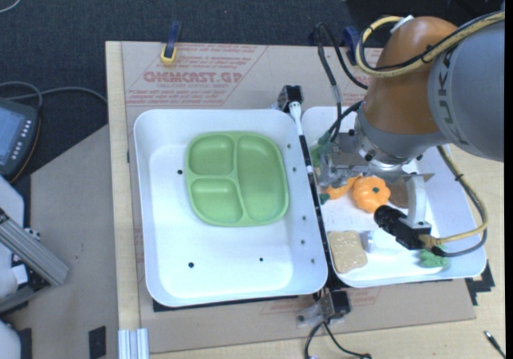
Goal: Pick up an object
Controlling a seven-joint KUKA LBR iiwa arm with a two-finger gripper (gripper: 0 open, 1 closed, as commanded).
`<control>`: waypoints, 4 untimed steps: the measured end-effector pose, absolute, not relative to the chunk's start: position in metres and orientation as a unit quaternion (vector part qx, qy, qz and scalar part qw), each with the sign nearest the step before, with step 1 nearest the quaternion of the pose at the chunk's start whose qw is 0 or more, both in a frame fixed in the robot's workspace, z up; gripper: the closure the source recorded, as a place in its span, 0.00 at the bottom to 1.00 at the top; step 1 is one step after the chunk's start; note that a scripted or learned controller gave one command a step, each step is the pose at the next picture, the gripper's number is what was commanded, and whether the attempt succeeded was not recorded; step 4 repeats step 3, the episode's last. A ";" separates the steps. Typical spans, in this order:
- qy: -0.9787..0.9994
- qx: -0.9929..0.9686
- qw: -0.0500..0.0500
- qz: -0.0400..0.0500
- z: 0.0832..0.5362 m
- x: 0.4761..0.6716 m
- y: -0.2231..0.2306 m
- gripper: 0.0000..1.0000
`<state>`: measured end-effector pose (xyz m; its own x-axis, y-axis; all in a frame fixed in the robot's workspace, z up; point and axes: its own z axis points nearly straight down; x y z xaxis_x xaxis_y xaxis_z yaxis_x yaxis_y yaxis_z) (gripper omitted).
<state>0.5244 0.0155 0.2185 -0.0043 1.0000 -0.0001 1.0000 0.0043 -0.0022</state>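
I see the claw [343, 177] low over the right bin [457, 213], centre-right of frame; I cannot tell its state. The small orange pumpkin [370, 194] lies just right of it, the tan sponge [348, 249] below.

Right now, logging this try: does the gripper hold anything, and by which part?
Cannot be told: the grey arm hides the gripper above the small orange pumpkin.

The claw [341, 169] sits low in the right bin [461, 203], hemmed in: the divider wall [309, 181] just left of it, an orange pumpkin [370, 193] touching its right, a tan sponge [349, 250] below. Left of the wall, the green plate [237, 178] leaves open white floor around it.
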 end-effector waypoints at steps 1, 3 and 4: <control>-0.707 -0.707 0.000 0.001 0.233 0.515 0.005 1.00; -0.708 -0.707 0.001 0.001 0.212 0.520 0.009 1.00; -0.708 -0.707 0.001 0.001 0.212 0.520 0.009 1.00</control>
